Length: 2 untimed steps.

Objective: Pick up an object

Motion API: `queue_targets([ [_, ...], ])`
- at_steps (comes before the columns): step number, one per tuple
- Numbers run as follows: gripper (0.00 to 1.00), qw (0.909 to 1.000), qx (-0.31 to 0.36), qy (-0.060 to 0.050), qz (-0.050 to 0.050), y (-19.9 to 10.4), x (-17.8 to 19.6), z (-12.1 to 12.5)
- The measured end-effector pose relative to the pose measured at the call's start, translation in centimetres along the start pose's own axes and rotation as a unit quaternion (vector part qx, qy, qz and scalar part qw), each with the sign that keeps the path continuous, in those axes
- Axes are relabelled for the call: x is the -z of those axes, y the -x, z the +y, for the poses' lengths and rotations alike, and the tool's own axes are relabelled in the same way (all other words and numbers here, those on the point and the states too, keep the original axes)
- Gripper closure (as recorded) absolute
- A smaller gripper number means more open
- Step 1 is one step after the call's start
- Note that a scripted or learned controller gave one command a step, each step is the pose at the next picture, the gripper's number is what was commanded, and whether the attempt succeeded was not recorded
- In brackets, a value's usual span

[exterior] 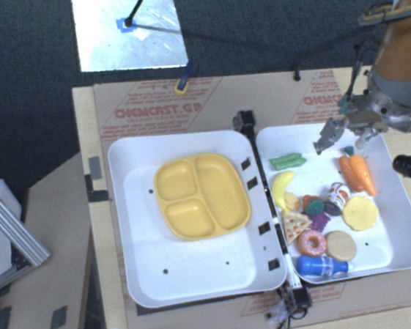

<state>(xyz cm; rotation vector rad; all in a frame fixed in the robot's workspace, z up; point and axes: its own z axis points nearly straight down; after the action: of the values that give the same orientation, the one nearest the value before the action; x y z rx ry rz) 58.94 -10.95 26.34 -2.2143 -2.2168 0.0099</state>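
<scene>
My gripper (344,137) hangs over the far part of the right bin (405,244), my fingers spread apart with nothing between them. Just below them, near the bin's far right edge, lies the toy carrot (357,171), its green top pointing toward me. The green bean pod (288,161) rests near the bin's far left corner, with the banana (282,187) just beside it along the left wall. Toward the middle sit a purple piece (319,221) and a small red-and-white can (338,193), crowded together. The yellow round slice (360,212) lies near the right edge, the pink donut (312,243) and tan cookie (340,246) toward the near edge, and the blue bottle (320,266) along the near wall. The left bin (145,277) carries a yellow divided tray (201,195) at its middle.
</scene>
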Motion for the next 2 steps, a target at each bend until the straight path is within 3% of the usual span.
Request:
queue_targets([
  [1, 0.0, 1.0, 0.001, 0.006, -0.001, 0.0, 0.7, 0.2],
  [2, 0.0, 1.0, 0.0, 0.004, -0.001, 0.7, -5.0, -0.4],
])
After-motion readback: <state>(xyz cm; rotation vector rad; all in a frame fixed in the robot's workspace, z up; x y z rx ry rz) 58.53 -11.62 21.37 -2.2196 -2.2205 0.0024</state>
